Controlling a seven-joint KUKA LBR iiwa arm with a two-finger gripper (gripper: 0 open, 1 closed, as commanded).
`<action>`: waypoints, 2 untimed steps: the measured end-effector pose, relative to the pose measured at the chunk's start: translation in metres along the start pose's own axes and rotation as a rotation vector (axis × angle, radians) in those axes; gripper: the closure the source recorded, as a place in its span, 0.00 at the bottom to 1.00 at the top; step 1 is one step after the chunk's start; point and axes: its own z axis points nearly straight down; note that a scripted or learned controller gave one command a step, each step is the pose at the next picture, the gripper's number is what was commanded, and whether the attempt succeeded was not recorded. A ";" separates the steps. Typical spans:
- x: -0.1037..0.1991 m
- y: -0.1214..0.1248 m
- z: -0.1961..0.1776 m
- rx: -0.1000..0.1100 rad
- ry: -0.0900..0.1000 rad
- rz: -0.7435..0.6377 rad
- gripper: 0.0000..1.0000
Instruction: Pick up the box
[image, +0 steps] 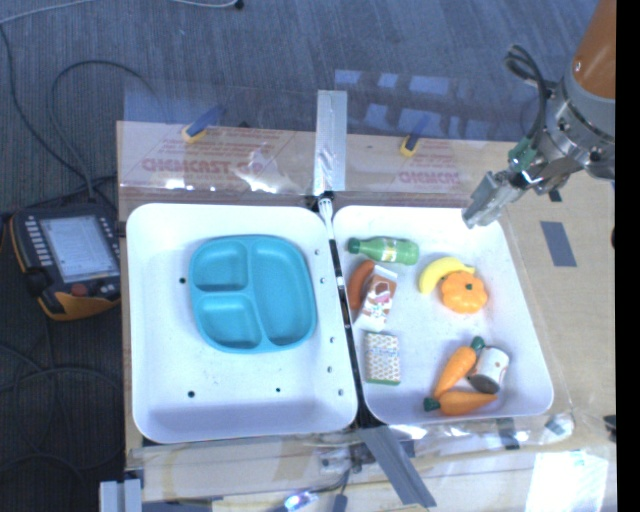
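The box (377, 301), a small white carton with red and green print, lies flat in the right bin (525, 300), close against the bin's left wall. Its long axis runs roughly from the far side of the bin toward the near side, tipped slightly. An orange-red sausage-shaped toy (358, 283) lies touching the box's left edge, between the box and the wall. Just beyond the box's far end sits a green bottle (384, 249) on its side. Just nearer than the box lies a small green-patterned packet (382, 358).

The gripper (487, 207) hangs over the bin's far right rim, well apart from the box. From the gripper, the box lies to the left and toward the near side, down inside the bin. I cannot tell how the jaws stand; nothing is seen held.

Right of the box, a yellow banana (440, 270) and an orange fruit (464, 293) sit together. Further from the box, in the near right corner, are two carrots (455, 369) and a small dark-and-white can (489, 369).

Left of the box, beyond the shared wall, the left bin (150, 390) holds a blue divided plate (250, 292).
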 end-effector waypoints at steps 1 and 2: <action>-0.001 0.003 -0.007 0.004 0.000 -0.001 1.00; -0.002 0.006 -0.013 0.009 0.000 -0.002 1.00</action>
